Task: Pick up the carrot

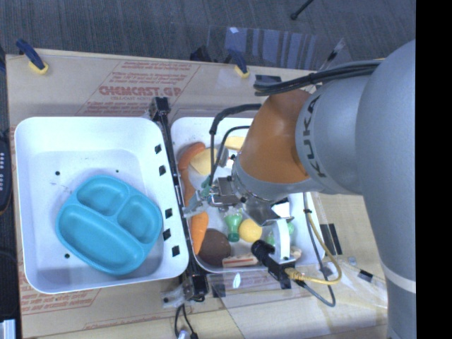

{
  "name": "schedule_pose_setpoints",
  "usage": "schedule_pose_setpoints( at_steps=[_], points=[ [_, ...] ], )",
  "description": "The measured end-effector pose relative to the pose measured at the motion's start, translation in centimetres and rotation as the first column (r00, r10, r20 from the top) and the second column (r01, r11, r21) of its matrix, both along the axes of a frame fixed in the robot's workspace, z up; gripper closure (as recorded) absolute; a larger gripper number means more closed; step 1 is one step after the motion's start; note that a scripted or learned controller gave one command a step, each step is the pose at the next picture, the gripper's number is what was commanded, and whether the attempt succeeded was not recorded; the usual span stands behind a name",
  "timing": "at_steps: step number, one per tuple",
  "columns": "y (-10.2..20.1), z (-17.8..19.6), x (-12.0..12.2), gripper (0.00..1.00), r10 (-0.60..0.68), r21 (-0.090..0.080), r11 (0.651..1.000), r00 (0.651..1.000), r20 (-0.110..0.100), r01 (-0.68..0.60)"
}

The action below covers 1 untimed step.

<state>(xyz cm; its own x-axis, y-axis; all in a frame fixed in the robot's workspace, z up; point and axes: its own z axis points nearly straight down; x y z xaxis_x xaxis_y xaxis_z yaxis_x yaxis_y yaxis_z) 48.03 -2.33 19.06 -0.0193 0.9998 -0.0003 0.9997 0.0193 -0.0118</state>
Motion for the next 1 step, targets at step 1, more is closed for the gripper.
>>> schedule_pose_setpoints(
  at_steps=[1],
  points=[
    [-0.10,0.03,0.02,0.00,-0.003,0.000,1.000,1.000,0.001,0.003]
  ],
)
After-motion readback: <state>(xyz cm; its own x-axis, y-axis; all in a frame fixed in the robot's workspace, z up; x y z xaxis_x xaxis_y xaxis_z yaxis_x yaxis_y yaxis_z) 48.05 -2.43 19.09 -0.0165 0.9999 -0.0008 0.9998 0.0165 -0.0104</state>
